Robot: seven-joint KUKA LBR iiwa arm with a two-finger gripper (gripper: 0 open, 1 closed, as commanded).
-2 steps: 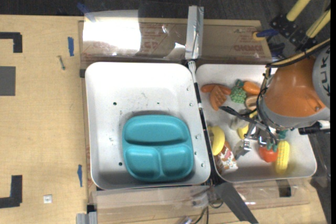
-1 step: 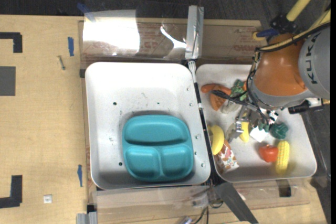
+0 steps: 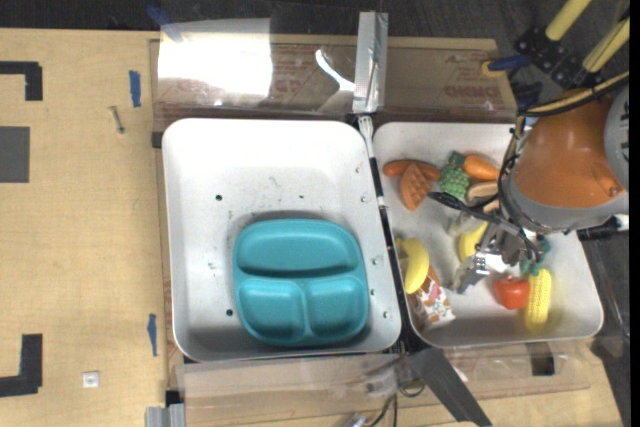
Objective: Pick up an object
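**Reaching Into a Crowded Bin, Arm Hangs Over Toy Food**

Crowding the near edge of the right bin (image 3: 585, 320), a small printed packet (image 3: 433, 305) lies at the front left corner, its lettering too small to read. Beside it, toward the right wall, a red tomato (image 3: 511, 291) touches a yellow corn cob (image 3: 538, 299), whose long axis runs near to far. A yellow banana (image 3: 414, 264) lies along the left wall just behind the packet, also pointing near to far.

The end effector (image 3: 482, 262) hangs low over the middle of this bin, between the banana and the tomato, with a yellow piece (image 3: 470, 241) just beside it; whether its fingers are spread or closed cannot be told, and nothing is seen held between them. Above it bulks the grey arm (image 3: 540, 210) with its orange band (image 3: 566, 160), covering much of the bin's right side.

Farther back, an orange carrot-like piece (image 3: 412, 177) points across the bin, next to a green leafy toy (image 3: 456, 179).

In the left bin (image 3: 200, 175), a teal divided tray (image 3: 299, 281) sits toward the near edge, leaving open white floor behind it. Faint print on the cardboard (image 3: 460, 85) beyond both bins is unreadable. The tan surface (image 3: 70, 215) stretches away to the left.
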